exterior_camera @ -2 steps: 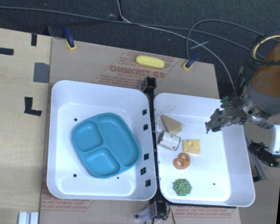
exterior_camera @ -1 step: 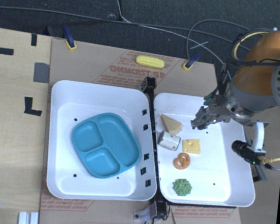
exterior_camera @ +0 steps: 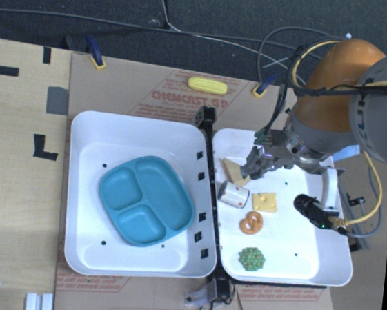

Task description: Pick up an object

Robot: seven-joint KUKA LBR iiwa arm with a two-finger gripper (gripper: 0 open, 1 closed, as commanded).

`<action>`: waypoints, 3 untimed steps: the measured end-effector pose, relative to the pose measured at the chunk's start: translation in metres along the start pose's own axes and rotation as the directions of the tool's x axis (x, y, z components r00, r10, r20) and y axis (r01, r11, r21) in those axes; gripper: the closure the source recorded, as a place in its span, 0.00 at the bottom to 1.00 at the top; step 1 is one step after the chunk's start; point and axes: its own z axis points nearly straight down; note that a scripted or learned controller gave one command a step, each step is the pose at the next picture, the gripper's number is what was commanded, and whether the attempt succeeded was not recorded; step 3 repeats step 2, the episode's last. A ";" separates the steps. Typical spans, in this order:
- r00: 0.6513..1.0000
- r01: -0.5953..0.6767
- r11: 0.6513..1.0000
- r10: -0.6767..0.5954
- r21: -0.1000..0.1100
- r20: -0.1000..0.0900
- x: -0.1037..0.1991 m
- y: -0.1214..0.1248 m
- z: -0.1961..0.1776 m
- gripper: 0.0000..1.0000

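Objects for picking lie in the right-hand white bin, one of two shallow bins sitting side by side on a sheet of printed brown cardboard over a pale wooden bench. Near that bin's left wall, toward the far side, a tan wedge-shaped piece rests on the floor, and touching its near edge lies a small silvery-white block. Just to the right of the block is a flat yellow square like a cheese slice. Nearer the camera from it sits an orange pretzel-shaped toy, and nearer still a round green bumpy item like a broccoli head. The grey arm with its rounded orange band reaches in from the right, and its gripper hangs low over the far left part of this bin, right beside the tan wedge; nothing can be made out between its tips, and whether they are spread or closed cannot be told from this angle. A black fitting and yellow and black cables trail from the wrist over the bin's right side. The left-hand white bin holds a blue divided plate with three compartments, lying flat near its middle. A yellow banana-like toy lies on the cardboard beyond both bins, well apart from the gripper.
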 end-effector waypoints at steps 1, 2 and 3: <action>1.000 0.001 1.000 -0.001 0.001 0.000 0.056 -0.009 0.002 1.00; 1.000 -0.001 1.000 0.001 0.003 0.001 0.111 -0.013 0.026 1.00; 1.000 -0.001 1.000 0.001 0.003 0.001 0.111 -0.013 0.026 1.00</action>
